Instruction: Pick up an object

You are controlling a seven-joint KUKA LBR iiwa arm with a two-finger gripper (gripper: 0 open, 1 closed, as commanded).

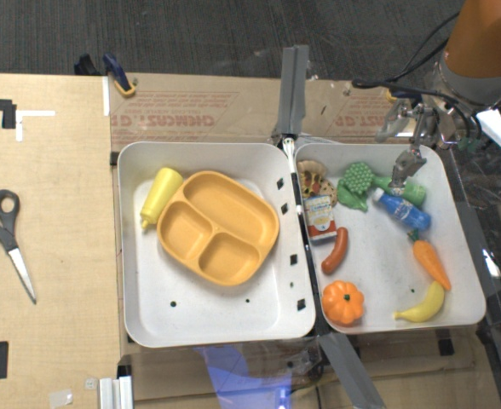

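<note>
Camera view: wooden bench [46,313], dark carpet [191,15] beyond.

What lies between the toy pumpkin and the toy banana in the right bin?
In the camera view, the stretch between the toy pumpkin and the toy banana is bare white floor of the right bin.

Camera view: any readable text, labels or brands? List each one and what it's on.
Cardboard sheet behind the bins: red printed lettering, seen upside down and too blurred to read.
Packet in the right bin: label print too small to read.
Blue bottle: no legible text.
</note>
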